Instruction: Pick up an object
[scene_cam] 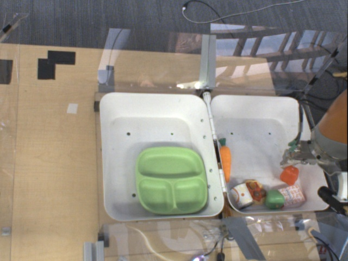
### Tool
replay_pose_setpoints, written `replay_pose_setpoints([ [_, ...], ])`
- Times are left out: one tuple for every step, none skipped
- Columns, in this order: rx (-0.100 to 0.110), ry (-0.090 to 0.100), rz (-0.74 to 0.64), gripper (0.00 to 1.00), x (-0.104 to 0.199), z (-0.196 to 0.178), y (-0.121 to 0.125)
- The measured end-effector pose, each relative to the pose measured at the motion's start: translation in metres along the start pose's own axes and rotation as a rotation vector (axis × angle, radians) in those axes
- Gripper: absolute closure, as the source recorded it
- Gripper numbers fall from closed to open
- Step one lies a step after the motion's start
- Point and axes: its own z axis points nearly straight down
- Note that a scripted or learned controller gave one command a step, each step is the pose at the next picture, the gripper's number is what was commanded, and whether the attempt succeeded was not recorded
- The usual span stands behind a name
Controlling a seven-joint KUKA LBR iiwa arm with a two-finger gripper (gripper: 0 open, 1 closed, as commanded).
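So the arm comes in from the right over the right-hand bin [255, 113], and its gripper [295, 157] hangs by that bin's right wall. Whether it's apart or closed can't be told from this angle. The closest candidate looks like the small orange-red object [290, 175], sitting just on the near side of the gripper, practically under it. A can [242, 194], a green piece [274, 199] and a carrot [225, 163] lie further left along the near edge. The left bin [125, 118] has a green divided plate [172, 180].
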Motion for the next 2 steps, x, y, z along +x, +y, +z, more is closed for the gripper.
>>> replay_pose_setpoints([
  [0.0,0.0,0.0,0.0,0.0,0.0,0.0],
  [0.009,-0.002,0.005,0.0,0.0,0.023,-0.017],
])
